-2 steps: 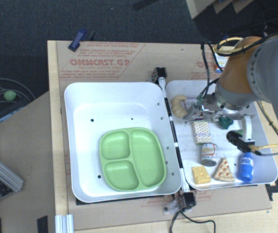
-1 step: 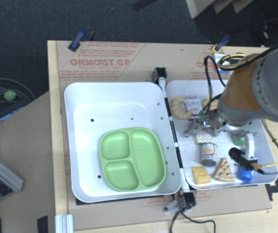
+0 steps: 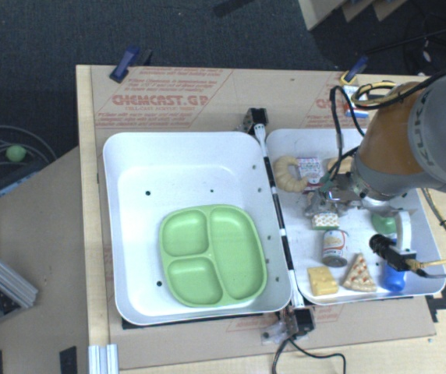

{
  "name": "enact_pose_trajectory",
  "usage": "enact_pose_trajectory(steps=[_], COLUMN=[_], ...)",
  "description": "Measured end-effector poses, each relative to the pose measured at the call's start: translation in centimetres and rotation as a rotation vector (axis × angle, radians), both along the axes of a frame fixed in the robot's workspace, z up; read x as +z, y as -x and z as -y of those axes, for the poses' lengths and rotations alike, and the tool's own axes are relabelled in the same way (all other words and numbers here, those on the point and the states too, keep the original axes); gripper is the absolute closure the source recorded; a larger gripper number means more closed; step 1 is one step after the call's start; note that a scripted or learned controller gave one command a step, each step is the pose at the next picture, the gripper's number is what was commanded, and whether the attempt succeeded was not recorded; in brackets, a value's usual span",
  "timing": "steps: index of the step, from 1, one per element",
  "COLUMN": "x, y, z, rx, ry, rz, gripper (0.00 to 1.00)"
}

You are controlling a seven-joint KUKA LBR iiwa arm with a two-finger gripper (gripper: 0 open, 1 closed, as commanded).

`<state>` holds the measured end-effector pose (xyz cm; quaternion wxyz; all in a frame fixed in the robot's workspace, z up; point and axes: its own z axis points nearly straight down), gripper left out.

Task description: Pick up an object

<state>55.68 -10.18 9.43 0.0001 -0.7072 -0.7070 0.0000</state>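
The right bin point(image 3: 285, 142) holds several small items. Among them are a beige bagel point(image 3: 288, 174), a small printed packet point(image 3: 310, 168), two little cans point(image 3: 326, 220) point(image 3: 334, 248), a yellow cheese block point(image 3: 323, 280) and a pizza slice point(image 3: 357, 273). A green item point(image 3: 384, 224) and a blue item point(image 3: 393, 280) lie at its right side. My gripper point(image 3: 328, 196) hangs low over the middle of this bin, just right of the bagel and above the upper can. The grey arm with its orange band point(image 3: 391, 142) covers the bin's upper right part.
The left bin point(image 3: 129, 170) holds a green divided plate point(image 3: 211, 254). A black divider rail point(image 3: 274, 201) runs between the bins. Cables point(image 3: 348, 100) loop behind the right bin. The bench edge lies close beyond both bins.
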Motion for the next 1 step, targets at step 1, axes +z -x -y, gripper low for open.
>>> enact_pose_trajectory(steps=[1], x=[9.12], y=[-0.57], z=[-8.10], rx=[0.003], ry=[-0.002], rz=[0.003], gripper=[1.00])
